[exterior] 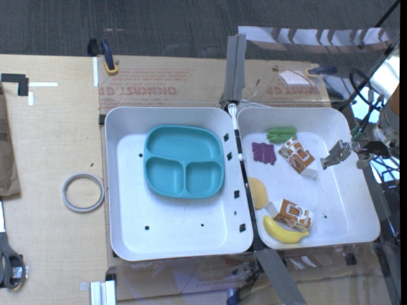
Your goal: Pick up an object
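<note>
Wooden bench (51,138) bears two white bins (121,234).

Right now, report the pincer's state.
Pincer: over the right bin, nothing seen between its fingers; open or closed cannot be told.

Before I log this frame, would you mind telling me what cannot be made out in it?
- Claw, camera view: small and dark over the right bin; whether it is open or shut is too small to tell.
- Arm, camera view: cut off by the right edge.
- Printed packets: lettering too small to read.
- Yellow round item: partly behind the bin divider; identity unclear.
- Scissors: cut off at the left edge.
</note>
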You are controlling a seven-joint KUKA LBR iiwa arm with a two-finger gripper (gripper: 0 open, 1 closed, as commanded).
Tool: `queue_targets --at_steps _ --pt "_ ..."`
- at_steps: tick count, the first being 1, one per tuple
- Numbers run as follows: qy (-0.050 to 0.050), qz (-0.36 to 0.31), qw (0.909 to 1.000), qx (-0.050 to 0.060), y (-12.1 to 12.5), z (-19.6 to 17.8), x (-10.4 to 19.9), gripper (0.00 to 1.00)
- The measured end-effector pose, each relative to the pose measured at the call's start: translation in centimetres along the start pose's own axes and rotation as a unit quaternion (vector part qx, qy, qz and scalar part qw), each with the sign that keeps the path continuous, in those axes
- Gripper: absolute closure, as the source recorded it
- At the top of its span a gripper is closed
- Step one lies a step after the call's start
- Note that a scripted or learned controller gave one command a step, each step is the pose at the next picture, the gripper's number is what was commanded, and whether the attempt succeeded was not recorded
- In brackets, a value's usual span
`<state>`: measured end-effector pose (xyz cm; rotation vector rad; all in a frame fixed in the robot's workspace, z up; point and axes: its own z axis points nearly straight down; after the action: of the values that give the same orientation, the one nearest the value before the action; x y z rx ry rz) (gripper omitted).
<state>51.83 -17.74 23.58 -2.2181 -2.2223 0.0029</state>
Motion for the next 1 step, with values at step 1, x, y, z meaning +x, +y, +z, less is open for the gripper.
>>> queue_targets --at_steps 1 --pt "0.0 0.028 0.9996 0.0 6.19 6.79 0.5 0.0"
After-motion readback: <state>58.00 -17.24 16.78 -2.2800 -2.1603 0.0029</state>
